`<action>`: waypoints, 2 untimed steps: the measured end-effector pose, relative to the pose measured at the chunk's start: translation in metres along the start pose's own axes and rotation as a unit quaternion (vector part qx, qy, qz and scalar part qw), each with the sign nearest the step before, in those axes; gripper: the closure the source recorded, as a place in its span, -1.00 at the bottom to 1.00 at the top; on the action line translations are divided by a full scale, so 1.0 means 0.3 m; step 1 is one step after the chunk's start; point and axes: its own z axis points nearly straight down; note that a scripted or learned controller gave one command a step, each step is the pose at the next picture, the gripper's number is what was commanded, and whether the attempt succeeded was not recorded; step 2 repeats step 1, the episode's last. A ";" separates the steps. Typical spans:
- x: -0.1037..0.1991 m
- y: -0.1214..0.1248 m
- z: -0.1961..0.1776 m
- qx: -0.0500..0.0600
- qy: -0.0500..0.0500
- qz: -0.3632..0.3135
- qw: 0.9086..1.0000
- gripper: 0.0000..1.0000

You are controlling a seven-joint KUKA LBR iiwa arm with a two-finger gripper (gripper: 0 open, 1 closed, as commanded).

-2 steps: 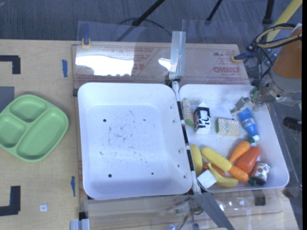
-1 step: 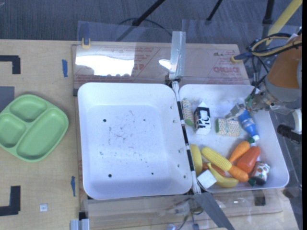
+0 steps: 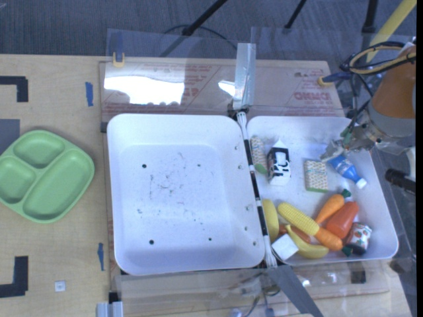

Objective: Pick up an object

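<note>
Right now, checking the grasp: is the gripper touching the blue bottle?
Cannot tell: in the camera view the gripper sits right over the blue bottle, hiding any contact.

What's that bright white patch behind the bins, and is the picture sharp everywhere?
In the camera view, the white patch is glare on the clear panel standing behind the left bin. The toys in the right bin look fairly crisp, while the gripper at the right is soft and hard to make out.

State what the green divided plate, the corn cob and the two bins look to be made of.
Green divided plate: likely moulded plastic, matte, one even colour with rounded compartments.
Corn cob: probably toy plastic, slightly glossy yellow with a highlight.
Left bin and right bin: seemingly thin formed plastic, white, speckled and scuffed, with rounded rims.
</note>
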 end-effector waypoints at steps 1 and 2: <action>0.086 0.148 -0.398 0.011 0.001 -0.025 1.000 1.00; 0.086 0.148 -0.398 0.011 0.001 -0.025 1.000 1.00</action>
